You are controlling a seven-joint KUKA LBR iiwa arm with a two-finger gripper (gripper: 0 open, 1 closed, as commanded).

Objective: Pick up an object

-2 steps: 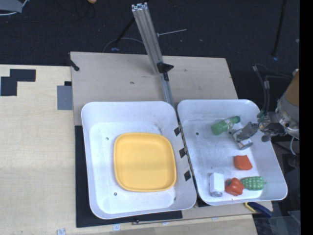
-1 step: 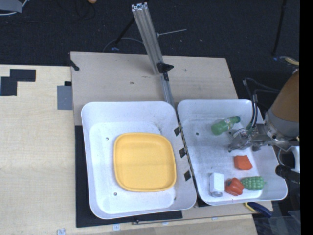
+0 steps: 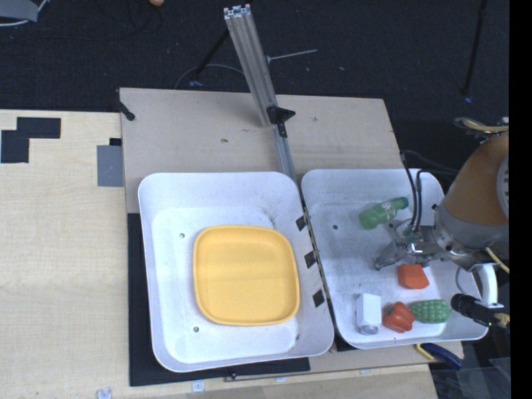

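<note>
Jaws: low in the right bin, metal fingers spread apart, one reaching left and down; nothing sits between them, so they hold nothing as far as the view shows.
Nearest object: an orange block, just below and right of the jaws, near enough that it may be touching a finger; I cannot tell which.
Green bottle: lies on its side just above the jaws, close to them and apart from the block.
Other objects: a red pepper-like piece and a knobbly green piece lie side by side near the bin's front wall, touching or nearly so; a small white box stands just left of them.
Right bin: shallow and white, carrying all the loose objects.
Left bin: white, holding a yellow square plate lying flat, well apart from the jaws.
Arm: orange band at the wrist, reaching in from the right.
Tabletop: pale board under both bins.
Step in hand: my judgement is the approach or descent onto a target, most likely the orange block; no grasp is made yet.
Next move: centre the jaws over the block, lower, close on it, then lift straight up clear of the bottle.
Writing: no brand, label or text can be read anywhere.
</note>
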